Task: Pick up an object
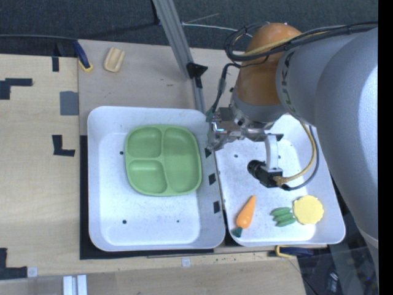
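My gripper hangs low over the left edge of the right bin, close to the divider between the two bins, and the wrist covers most of it from above. An orange carrot lies near the front of the right bin, well below the gripper. To the carrot's right are green pea pods and a yellow ruffled piece, touching each other. A green divided plate rests in the left bin, just left of the gripper. I see nothing held by the gripper.
The large grey arm covers the right side and the back of the right bin. A metal pole slants up behind the bins. A small tan block and a blue-yellow clip lie on the bench at back left.
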